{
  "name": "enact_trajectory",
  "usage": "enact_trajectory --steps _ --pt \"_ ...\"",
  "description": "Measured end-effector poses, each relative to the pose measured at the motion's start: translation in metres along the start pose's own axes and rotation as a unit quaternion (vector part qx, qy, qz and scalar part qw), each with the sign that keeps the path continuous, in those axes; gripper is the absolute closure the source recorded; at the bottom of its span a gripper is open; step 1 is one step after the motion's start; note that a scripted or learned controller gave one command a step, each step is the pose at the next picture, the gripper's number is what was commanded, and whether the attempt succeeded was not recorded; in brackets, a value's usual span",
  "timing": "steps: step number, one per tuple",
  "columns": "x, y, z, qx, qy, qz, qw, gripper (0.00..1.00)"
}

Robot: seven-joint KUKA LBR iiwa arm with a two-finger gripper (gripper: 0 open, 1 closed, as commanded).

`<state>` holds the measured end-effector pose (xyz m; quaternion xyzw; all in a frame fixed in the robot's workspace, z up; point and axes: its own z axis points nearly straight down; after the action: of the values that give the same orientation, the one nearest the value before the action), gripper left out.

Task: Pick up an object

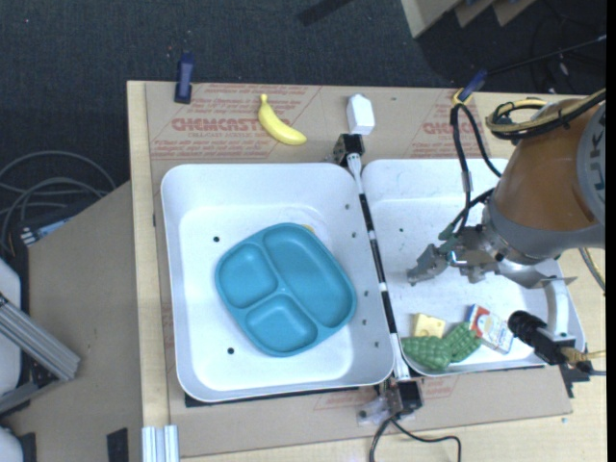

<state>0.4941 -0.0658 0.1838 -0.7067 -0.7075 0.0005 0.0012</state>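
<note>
Your gripper (430,263) hangs open, holding nothing, above a bumpy green cloth (440,348) and a yellow wedge (429,326).

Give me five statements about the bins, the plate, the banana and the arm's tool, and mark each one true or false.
1. The blue plate lies in the left bin. True.
2. The banana lies inside the right bin. False: it lies on the cardboard behind the left bin.
3. The tool is above the right bin. True.
4. The green cloth sits at the right bin's near edge. True.
5. The blue plate has a single compartment. False: it has three.
</note>
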Motion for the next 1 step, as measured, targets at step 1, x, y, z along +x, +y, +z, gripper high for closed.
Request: enact_trajectory --steps 1 --pt "-0.0384 0.081 0.0256 -0.001 -0.001 0.0 1.0 0.0"
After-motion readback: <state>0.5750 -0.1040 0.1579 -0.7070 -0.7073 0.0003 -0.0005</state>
